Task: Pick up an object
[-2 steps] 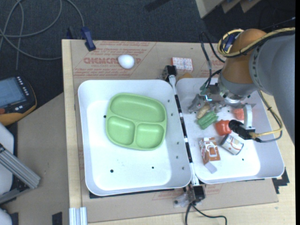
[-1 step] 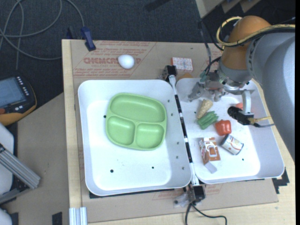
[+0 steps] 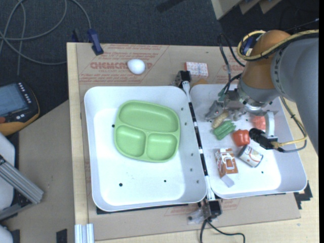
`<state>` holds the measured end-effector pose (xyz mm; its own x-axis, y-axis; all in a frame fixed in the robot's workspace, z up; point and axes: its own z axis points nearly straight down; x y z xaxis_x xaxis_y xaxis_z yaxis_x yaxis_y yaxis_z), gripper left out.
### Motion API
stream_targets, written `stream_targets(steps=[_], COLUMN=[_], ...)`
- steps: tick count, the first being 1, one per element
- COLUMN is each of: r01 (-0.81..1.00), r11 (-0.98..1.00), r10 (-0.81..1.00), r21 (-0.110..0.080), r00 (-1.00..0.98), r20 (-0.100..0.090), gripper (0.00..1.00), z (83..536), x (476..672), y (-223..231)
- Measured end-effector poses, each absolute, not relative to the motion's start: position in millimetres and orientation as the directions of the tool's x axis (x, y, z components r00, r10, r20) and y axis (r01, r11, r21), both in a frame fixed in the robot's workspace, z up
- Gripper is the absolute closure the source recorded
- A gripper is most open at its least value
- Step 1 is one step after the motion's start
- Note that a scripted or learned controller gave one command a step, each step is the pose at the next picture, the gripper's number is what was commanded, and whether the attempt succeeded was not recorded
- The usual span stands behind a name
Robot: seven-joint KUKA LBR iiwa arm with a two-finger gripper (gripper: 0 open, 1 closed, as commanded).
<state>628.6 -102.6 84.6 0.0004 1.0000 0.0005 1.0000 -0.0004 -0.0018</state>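
Right bin: green object under gripper

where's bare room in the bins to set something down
Free: the left bin floor around the green tray, widest below it. Also the right bin's lower right corner. Crowded: its upper middle, where small items cluster under the pincer.

Landmark: green three-compartment plastic plate, lying in left shallow white bin. Right of plate, second shallow white bin. Grey arm with orange band reaches into that bin's upper part; gripper low over clutter there. Just beside gripper: green oblong piece, red chunk. Further right-below of plate: brown-white packet, small white-labelled can. Above plate, outside bins, white egg-shaped ball on cardboard.
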Motion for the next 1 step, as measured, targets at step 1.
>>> stream_targets(steps=[1], r01=[1.0], r11=[0.001], r10=[1.0], r21=[0.002], r00=[-0.001], r20=[-0.001], gripper=[0.0], z=[85.1], x=[666.9], y=[-102.9])
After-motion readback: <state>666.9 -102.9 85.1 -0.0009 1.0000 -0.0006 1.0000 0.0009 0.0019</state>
